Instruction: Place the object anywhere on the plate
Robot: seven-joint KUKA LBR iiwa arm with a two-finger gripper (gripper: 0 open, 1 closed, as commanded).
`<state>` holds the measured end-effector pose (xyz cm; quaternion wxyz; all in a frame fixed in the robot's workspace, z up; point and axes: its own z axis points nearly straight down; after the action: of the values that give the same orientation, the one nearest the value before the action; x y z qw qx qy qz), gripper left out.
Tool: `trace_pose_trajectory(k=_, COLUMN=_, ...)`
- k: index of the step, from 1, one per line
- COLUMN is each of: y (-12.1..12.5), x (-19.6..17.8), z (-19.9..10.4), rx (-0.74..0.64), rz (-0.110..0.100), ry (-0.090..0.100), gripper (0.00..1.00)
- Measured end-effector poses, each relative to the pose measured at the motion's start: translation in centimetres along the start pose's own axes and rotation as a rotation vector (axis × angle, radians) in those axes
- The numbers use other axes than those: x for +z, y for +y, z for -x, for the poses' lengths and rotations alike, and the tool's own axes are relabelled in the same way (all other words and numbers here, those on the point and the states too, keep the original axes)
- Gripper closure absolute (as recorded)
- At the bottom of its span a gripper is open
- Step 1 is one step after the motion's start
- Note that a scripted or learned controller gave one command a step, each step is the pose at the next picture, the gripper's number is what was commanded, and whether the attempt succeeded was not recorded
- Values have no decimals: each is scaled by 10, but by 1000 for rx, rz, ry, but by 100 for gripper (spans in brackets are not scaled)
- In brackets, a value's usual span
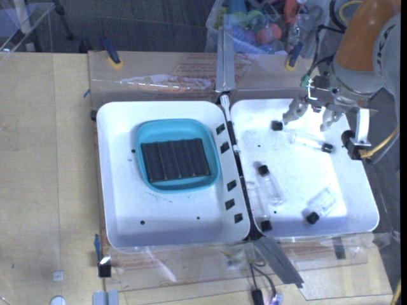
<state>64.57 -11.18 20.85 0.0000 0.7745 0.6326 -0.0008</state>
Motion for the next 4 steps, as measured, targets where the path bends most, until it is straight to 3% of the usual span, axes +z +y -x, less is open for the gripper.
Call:
trace_pose_trajectory(k=1, y=33, x=-3, z=58, rx=-41, rz=2, ry=0, gripper=0)
trace_pose_trajectory(k=2, y=39, x=-11, z=83, rx=-9, rz=3, ry=-1, gripper=0)
trace_pose_trajectory(k=3, y=33, x=-146, z=87, rx=96, rz=2, ry=0, gripper=0)
trace_pose_trajectory(k=4, y=40, x=-74, z=90, rx=118, rz=-2, ry=1, gripper=0)
